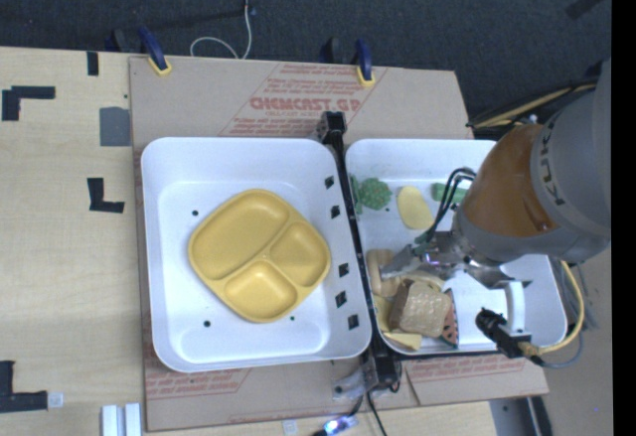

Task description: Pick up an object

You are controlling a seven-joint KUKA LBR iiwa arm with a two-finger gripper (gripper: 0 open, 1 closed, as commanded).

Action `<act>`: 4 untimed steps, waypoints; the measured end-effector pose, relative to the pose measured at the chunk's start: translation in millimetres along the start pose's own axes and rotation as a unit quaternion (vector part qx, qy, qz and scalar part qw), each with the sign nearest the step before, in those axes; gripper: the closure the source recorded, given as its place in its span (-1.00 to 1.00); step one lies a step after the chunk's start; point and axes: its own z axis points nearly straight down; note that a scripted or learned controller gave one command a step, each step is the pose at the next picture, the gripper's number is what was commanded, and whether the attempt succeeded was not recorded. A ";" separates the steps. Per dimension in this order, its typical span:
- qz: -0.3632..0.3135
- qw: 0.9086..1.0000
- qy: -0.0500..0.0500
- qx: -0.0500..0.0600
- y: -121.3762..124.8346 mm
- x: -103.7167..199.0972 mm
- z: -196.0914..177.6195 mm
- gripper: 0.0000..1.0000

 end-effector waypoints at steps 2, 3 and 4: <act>-0.002 1.000 0.001 0.006 45.5 1.2 1.9 -1.00; 0.000 1.000 0.003 0.003 -13.3 -77.2 0.7 -1.00; -0.005 1.000 0.006 0.003 -8.7 -72.0 -10.0 1.00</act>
